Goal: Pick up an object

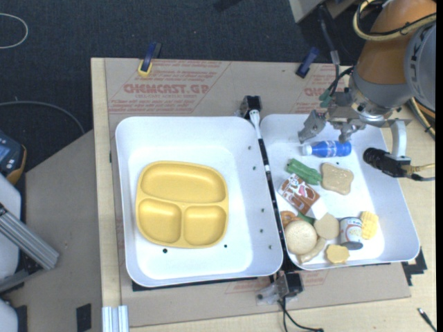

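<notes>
1. Gripper (332, 128): up over the far end of the right bin (391, 203), fingers spread wide, nothing held between them.
2. Far left: left bin (235, 151), white and shallow, right next to the other bin.
3. Inside the left bin: one yellow plate (182, 203) with three dips, lying flat near the middle.
4. Just past the wall between the bins, in the right bin: red and white packet (299, 194), with a little orange bit (288, 218) on its near side and a pale round ball (301, 236) nearer still.
5. Green stick (304, 170): lying slanted, just beyond the packet.
6. Blue and white bottle (327, 149): the thing to pick, lying on its side at the far end of the right bin, just under the spread fingers. Touching them or not, cannot tell.
7. Brown slice (337, 178): flat, just on the near side of the bottle, right beside the green stick.
8. Cream wedge (326, 225): close beside the ball, with a yellow piece (337, 254) down by the near rim.
9. Small can (351, 231): near the wedge, with a yellow bumpy bit (369, 224) just to its right.
</notes>
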Controlling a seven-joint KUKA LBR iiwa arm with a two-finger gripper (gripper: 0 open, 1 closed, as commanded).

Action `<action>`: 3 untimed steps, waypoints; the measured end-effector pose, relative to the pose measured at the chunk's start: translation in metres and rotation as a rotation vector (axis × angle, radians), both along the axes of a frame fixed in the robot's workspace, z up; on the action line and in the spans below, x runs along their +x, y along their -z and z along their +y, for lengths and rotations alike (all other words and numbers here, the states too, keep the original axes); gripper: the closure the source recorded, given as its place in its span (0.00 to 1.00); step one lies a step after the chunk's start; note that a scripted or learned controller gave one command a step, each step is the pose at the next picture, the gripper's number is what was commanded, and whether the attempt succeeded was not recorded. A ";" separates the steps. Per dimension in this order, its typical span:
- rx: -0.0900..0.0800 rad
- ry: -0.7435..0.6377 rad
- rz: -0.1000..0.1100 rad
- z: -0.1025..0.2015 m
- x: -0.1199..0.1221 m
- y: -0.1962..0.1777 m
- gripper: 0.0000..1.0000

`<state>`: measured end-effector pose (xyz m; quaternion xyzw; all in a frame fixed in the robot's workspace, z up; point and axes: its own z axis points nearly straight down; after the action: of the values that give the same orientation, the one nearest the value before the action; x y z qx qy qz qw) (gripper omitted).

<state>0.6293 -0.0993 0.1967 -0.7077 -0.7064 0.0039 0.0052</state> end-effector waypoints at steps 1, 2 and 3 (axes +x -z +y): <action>-0.002 -0.002 -0.013 0.000 0.003 -0.007 0.00; 0.000 -0.001 -0.005 0.002 -0.008 0.050 0.00; 0.000 -0.002 -0.006 0.005 -0.010 0.093 0.00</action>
<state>0.6195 -0.0946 0.1035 -0.7071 -0.7071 0.0020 0.0031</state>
